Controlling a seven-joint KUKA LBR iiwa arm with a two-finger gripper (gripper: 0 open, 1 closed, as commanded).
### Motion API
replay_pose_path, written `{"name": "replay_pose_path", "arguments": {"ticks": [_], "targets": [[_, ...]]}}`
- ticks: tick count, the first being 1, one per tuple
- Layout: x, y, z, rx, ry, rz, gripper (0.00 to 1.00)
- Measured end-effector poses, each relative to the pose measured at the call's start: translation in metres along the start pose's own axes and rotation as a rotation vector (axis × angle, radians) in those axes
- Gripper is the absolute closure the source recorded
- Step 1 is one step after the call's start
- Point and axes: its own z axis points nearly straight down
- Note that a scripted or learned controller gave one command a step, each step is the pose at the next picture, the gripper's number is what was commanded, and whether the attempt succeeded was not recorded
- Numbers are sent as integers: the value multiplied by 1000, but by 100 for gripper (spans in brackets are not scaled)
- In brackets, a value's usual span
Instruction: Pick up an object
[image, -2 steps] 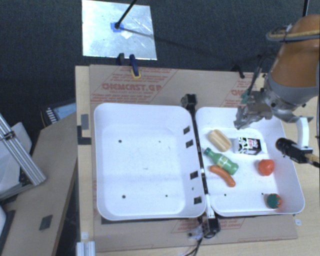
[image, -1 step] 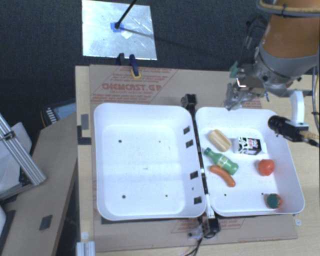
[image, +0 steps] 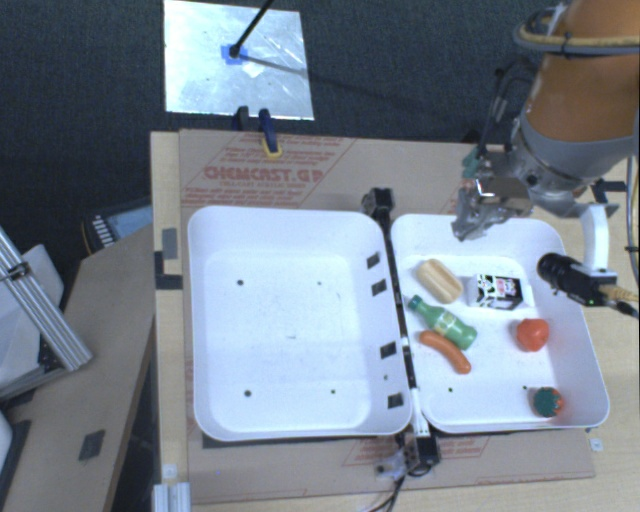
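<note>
**Above the right bin's far edge: gripper low, nothing seen in it**

Inside the right bin (image: 575, 405), taken as the landmark: a tan bread roll (image: 439, 279) toward the far left part of the floor, lying flat. Just right of the roll, a small black-and-white carton (image: 497, 291), also flat. Nearer than the roll, close to the bin's left wall, a green bottle (image: 441, 321) on its side, laid slantwise. Just beside the bottle on its near side, perhaps touching, an orange sausage-shaped piece (image: 445, 351), likewise slantwise. Toward the bin's right side, a red-orange tomato-like ball (image: 532, 334), apart from the rest. At the bin's near right corner, a small object, green with orange (image: 545, 402); too small to name.

Over the bin's far edge, beyond the roll and carton: the gripper (image: 478, 222), pointing down, clear of every object. Whether the fingers stand apart or together cannot be told; nothing visible between them. Behind the gripper, rising past the bin's far right corner, the grey arm (image: 575, 150) with its orange band.

Touching the right bin's left wall, joined by dark clips: the left bin (image: 200, 300). Under both bins, a cardboard sheet (image: 265, 165) with red print.
</note>
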Motion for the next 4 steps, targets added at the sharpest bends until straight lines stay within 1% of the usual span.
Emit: {"name": "replay_pose_path", "arguments": {"ticks": [1,2,3,4], "targets": [[82,-34,-98,-10,5,-13,100],[20,-72,-91,-1,1,3,100],[75,-71,-143,-6,3,-8,100],[95,-71,-154,-2,2,-5,100]]}}
